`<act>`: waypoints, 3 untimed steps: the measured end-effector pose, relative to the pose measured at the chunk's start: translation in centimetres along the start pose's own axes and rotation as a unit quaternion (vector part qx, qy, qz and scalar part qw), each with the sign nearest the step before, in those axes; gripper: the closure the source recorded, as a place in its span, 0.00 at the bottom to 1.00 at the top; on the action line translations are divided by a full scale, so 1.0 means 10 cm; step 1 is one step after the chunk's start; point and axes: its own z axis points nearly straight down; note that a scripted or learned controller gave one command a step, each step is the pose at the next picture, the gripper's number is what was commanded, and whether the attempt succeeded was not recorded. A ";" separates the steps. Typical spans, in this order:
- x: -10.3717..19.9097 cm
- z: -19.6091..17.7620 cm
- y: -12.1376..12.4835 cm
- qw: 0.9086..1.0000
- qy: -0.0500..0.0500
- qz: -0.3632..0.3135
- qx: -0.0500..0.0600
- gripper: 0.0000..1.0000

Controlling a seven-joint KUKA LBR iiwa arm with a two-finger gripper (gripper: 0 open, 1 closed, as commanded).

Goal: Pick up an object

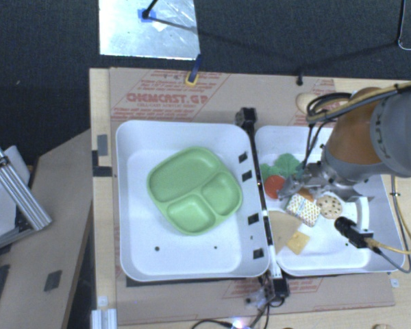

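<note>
1. White bins sit side by side; I take the green tray in the left bin as my landmark.
2. Right of the tray, in the right bin, lie a patterned packet, a round cookie, a red piece, a green leafy piece and a tan cracker.
3. I judge this the reach-and-grasp step; next comes a clean closure, then a lift.
4. My arm bends down over that pile, gripper just above the packet; I cannot tell its state.
</note>
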 end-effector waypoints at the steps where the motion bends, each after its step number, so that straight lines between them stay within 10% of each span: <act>1: -0.01 -0.14 0.02 1.000 -0.001 0.000 -0.004 1.00; 3: -0.06 -1.31 0.03 1.000 -0.001 -0.002 -0.006 1.00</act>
